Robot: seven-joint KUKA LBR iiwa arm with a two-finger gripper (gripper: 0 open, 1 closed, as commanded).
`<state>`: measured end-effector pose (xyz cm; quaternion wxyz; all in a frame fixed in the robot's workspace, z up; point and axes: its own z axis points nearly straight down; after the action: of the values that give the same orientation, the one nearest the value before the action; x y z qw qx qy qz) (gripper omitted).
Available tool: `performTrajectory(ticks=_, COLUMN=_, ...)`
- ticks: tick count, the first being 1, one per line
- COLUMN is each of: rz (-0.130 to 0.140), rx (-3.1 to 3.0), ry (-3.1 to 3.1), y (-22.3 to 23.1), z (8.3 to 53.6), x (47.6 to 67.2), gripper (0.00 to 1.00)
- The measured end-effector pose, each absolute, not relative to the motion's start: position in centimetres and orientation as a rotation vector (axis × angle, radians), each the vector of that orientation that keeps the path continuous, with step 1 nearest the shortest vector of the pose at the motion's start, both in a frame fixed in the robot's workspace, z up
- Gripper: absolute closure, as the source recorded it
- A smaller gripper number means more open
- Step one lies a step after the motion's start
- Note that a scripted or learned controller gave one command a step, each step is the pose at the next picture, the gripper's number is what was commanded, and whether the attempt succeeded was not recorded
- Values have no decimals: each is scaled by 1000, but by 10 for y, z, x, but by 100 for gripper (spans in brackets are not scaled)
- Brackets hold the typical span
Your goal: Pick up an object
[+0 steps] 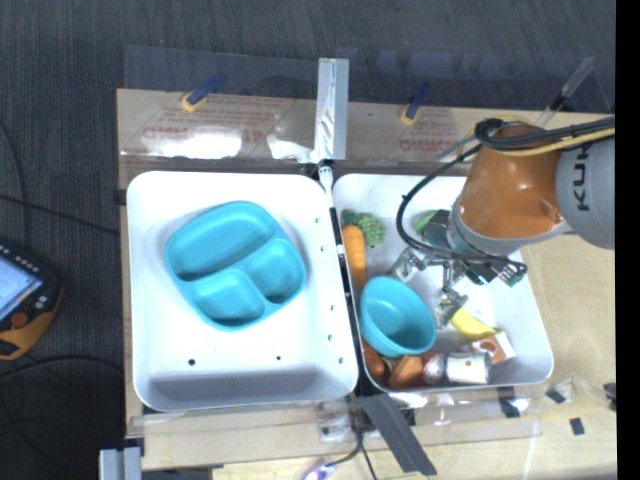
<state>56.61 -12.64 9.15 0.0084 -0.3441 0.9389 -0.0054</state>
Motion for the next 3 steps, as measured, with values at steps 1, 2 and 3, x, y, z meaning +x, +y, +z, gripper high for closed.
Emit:
performTrajectory(ticks=1, rz=-19, rx=-1385, ry=2802, y=-166, z=92, x=518, gripper=0)
performTrajectory(ticks=2, rz=-31, rx=-1405, ry=2777, y=-123, z=93, x=504, gripper=0)
performTrajectory(ticks=3, rz=3, rx=-2230, ry=2198, y=-202, z=91, x=551, gripper=0)
